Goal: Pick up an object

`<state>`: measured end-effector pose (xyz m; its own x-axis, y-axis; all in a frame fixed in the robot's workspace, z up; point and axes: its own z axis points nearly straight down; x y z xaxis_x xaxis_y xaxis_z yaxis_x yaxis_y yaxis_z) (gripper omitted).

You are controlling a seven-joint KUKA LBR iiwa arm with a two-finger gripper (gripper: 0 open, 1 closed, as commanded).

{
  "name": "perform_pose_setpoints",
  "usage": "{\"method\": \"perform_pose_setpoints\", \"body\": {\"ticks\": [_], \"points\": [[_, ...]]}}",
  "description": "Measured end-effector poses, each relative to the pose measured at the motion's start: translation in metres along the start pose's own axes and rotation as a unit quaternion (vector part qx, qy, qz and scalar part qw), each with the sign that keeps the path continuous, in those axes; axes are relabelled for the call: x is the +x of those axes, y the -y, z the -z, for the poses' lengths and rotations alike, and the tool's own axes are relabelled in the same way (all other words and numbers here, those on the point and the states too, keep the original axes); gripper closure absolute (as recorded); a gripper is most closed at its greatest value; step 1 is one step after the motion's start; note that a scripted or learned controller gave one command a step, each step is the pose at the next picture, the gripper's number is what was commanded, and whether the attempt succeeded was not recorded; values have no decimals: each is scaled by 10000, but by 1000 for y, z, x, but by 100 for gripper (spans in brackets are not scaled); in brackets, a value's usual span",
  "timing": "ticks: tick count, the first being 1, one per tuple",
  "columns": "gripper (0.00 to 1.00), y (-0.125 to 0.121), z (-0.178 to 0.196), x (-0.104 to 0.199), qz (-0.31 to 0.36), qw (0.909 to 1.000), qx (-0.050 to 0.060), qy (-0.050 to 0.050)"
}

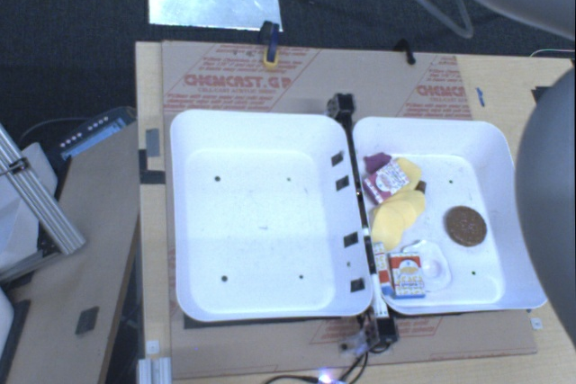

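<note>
Reader: While the arm shows as a grey mass along the right side, where do the objects lie?

Describer: They cluster in the right bin, against the divider between the two white bins. A purple packet sits uppermost, touching a yellow piece below it. A red and white carton lies near the bin's front edge, on a clear wrapper. A brown disc rests alone, apart from the cluster. The left bin shows bare white floor.

Reader: And the jaws?

Describer: Whether they stand apart or together cannot be told.

Reader: Which target seems wisest?

Describer: Probably the brown disc: free space around it lets fingers descend on both sides. The cluster risks nudging neighbours or catching the divider. A straight, centred descent would likely serve best.
</note>
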<state>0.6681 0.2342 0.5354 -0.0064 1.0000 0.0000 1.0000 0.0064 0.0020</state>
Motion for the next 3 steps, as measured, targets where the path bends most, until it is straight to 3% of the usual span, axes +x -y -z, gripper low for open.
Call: {"method": "perform_pose_setpoints", "body": {"ticks": [1,3], "points": [[100,11,0,-1,-4,10000,4,-2],[100,11,24,-1,14,10000,-27,1]]}}
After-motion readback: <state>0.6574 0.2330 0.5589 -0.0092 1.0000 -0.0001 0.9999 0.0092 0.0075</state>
